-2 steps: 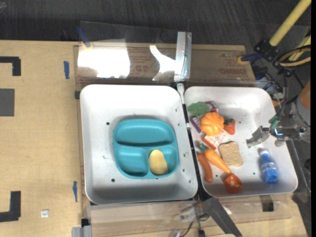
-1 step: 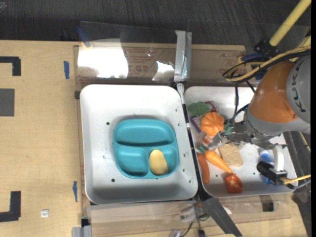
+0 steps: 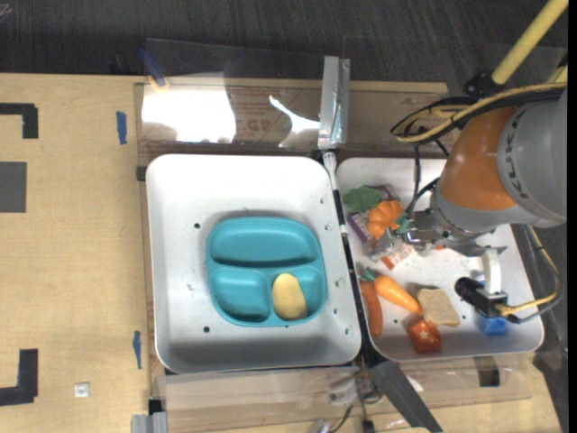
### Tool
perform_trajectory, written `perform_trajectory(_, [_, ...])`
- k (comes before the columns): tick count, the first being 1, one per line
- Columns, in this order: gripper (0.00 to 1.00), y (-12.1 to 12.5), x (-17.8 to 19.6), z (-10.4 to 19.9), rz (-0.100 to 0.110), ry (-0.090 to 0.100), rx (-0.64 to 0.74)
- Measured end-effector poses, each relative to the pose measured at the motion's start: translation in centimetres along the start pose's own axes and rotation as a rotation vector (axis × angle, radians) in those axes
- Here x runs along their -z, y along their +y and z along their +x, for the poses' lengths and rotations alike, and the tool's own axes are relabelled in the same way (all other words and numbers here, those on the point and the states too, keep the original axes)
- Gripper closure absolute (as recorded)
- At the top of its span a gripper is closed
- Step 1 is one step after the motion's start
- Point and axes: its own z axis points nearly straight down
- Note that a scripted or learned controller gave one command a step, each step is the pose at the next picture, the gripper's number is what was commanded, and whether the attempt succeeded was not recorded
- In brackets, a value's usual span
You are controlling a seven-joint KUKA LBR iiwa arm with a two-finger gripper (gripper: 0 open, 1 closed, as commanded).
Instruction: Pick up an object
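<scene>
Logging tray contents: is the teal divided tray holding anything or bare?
Holding one item: a yellow potato-like object lies in the lower right compartment of the teal tray.

No readable text, labels, brand names or numbers appear anywhere. Faint reddish printing sits on the clear panel (image 3: 261, 115) behind the bins, too blurred by glare to make out. The packet (image 3: 368, 207) in the right bin (image 3: 523, 332) shows no legible wording.

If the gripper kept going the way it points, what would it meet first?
The gripper points left across the right bin, so it would probably meet the small orange piece and the green item at the bin's left side first; height is unclear.
</scene>
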Motion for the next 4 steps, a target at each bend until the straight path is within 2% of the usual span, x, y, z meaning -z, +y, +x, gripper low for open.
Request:
perform_trajectory(1, [0.00, 6.4, -0.2, -1.5, 0.005, -0.001, -0.102])
perform_trajectory(2, [1.00, 6.2, 0.7, -1.4, 0.015, 0.000, -0.102])
perform_trajectory(3, [1.00, 10.9, 10.1, 3.7, -0.002, 0.001, -0.018])
perform_trajectory(4, [0.00, 10.7, 9.6, 3.6, 0.007, 0.000, -0.020])
